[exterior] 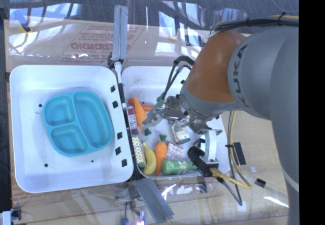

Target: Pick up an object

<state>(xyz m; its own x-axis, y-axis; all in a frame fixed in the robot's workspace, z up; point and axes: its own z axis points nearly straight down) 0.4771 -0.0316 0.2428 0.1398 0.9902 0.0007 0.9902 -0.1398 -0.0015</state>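
My gripper (154, 116) hangs low over the middle of the right bin (152, 74), under the large grey and orange wrist. Just to its left an orange carrot (137, 108) lies near the bin's left wall. Below it sit a second carrot with a green top (160, 153), a yellow banana (149, 159), a green bottle (178, 167) and a small printed packet (175, 151). A pale can-like object (181, 132) rests just right of the gripper. Nothing is visibly lifted.
The left bin (25, 132) holds a blue divided plate (77, 121). Wrapped bars (134, 128) lie along the right bin's left wall. The arm hides much of the right bin's right half. A clear sheet and cardboard (86, 43) lie behind the bins.
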